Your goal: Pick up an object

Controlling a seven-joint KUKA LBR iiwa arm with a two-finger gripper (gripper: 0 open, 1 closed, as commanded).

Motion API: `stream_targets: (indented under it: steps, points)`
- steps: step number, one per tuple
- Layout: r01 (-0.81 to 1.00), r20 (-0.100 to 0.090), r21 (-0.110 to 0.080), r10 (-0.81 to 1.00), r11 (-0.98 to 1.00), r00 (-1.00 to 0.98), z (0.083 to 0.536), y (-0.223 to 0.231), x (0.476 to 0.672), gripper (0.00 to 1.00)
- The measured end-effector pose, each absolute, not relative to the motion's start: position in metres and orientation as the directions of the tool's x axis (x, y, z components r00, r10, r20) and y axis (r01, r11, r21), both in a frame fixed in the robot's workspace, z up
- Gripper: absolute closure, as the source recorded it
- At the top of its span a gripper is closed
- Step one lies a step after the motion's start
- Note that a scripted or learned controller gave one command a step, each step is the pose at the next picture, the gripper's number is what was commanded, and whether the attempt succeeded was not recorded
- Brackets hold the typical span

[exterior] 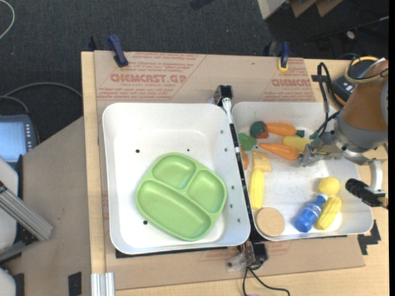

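Note:
The right bin (290,176) holds several toy foods. An orange carrot (281,129) lies at the back beside a dark green vegetable (257,128). A second carrot (279,151) lies below it, with a small yellow piece (296,143) at its right end. My gripper (310,155) hangs low over the bin, right next to that carrot's right end and the yellow piece. Nothing shows held in it. Further forward are a yellow lemon (329,185), a blue bottle (308,213), a yellow corn cob (331,213) and a tan round disc (270,221).
The left bin (123,140) holds a green divided plate (181,195). A yellow block (262,162) and a long yellow piece (256,189) lie along the right bin's left wall. The arm's orange band (364,106) rises at the right. Clamps stand on the board's back edge.

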State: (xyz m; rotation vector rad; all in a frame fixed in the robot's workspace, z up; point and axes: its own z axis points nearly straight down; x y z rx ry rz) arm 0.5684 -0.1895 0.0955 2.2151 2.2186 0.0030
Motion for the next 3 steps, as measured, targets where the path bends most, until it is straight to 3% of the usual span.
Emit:
stream_targets:
  steps: [1,2,3]
  points:
    - [1.000,-0.002,0.006,1.000,0.007,-0.007,0.085,-0.116,0.626,1.00]
    - [1.000,-0.001,0.002,1.000,0.001,-0.001,0.085,-0.120,0.624,0.00]
    - [1.000,0.000,-0.023,1.000,-0.001,0.001,0.082,-0.093,0.661,0.00]
